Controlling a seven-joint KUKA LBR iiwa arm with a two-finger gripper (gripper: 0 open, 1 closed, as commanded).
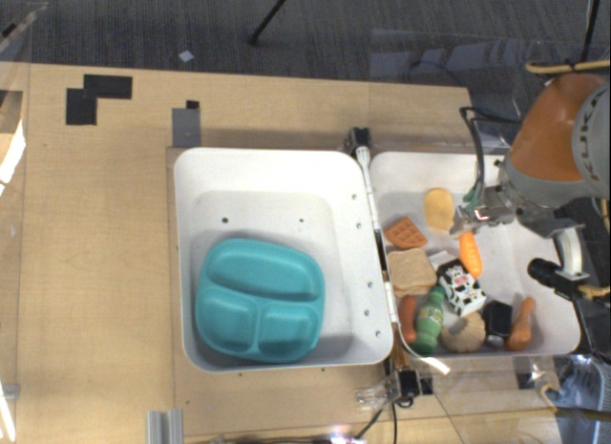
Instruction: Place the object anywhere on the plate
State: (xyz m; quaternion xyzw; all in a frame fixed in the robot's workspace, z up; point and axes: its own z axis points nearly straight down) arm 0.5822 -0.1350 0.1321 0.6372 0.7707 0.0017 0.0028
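Camera view: end effector (470, 225), grip unclear, above the carrot (471, 253), far from the plate (259, 299); crowding risks a miss.

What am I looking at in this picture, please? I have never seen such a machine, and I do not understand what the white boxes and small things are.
This is one camera fixed above a wooden bench, looking down at a slant. The grey and orange shape at the right is a robot arm; its gripper hangs over the right white bin. That bin holds toy food: a yellow piece, a waffle, a slice of bread, an orange carrot just below the gripper, a green bottle and more. The left white bin holds a teal plate with compartments. The job is to put one thing on that plate. I cannot tell if anything is held.
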